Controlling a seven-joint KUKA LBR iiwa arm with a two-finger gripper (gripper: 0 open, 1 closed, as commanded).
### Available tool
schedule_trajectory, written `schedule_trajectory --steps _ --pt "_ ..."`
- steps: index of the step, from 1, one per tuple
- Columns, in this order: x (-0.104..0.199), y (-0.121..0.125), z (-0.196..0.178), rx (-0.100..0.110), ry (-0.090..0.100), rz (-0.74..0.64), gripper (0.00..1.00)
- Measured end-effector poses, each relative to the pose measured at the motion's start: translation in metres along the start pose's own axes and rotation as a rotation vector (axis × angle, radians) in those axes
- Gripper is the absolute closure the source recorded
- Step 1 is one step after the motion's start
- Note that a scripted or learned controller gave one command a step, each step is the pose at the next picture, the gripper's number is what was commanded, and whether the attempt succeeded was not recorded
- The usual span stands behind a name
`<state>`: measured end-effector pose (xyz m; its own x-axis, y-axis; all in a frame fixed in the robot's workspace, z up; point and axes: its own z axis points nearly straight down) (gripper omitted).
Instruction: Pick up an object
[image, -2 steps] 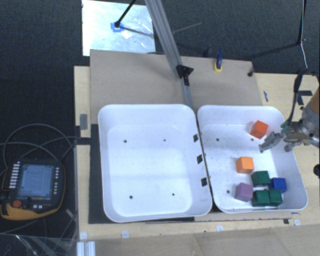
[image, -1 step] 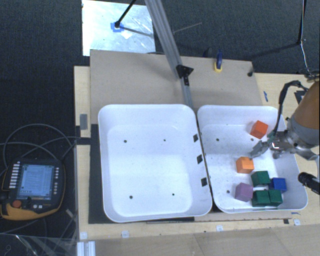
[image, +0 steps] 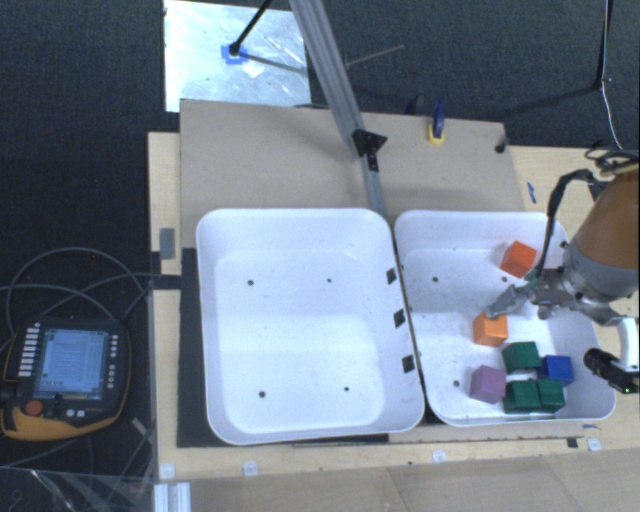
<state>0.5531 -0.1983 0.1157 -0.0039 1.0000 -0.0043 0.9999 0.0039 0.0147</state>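
Orange block (image: 490, 329) just below the pincer (image: 505, 300), pincer state unclear.

We see a tan bench (image: 290, 150) w/ a lighter wood edge round it. Two shallow white bins sit on it side by side, touching at the middle: left bin (image: 300, 320) & right bin (image: 440, 260). A dark mat (image: 190, 350) shows under the left bin's left & front edges. A blue-yellow clamp (image: 437, 125) sits at the bench's back edge, a small black clip (image: 368, 142) just left of it where a slanted grey pole (image: 340, 80) meets the board.
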Motion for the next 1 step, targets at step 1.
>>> schedule_trajectory --steps 1 --pt "0.0006 0.0011 -0.0096 -0.003 0.002 -0.001 1.0"
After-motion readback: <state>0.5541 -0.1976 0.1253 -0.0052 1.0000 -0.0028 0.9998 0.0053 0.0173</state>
